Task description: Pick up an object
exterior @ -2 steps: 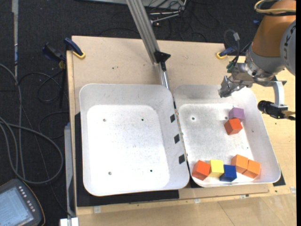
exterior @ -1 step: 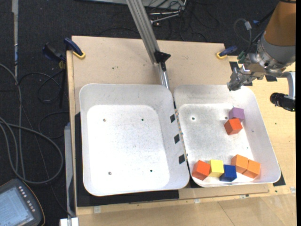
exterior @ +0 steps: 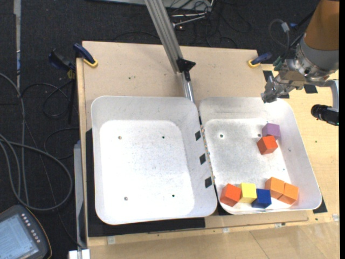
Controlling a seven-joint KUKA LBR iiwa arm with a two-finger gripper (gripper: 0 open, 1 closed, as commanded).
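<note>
Arm up at the bin's far edge
Gripper (exterior: 271,94) grip unreadable; best drop straight onto the purple block (exterior: 271,129), clear of its orange neighbour (exterior: 267,144).

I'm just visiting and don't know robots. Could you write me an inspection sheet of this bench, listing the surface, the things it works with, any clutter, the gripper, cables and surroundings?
Surface: tan bench bearing a left bin and a right bin, both white and shallow, side by side.
Job's things: all in the right bin. Purple block touching an orange-red block; along the near wall, orange block, yellow block, blue block and two orange blocks close together.
Clutter: clamps at the bench's far corners.
Gripper: gripper above the right bin's far right corner, holding nothing visible; jaws too small to judge.
Cables: loose black cables on the floor at left.
Surroundings: dark floor, metal strut, pendant screen.
</note>
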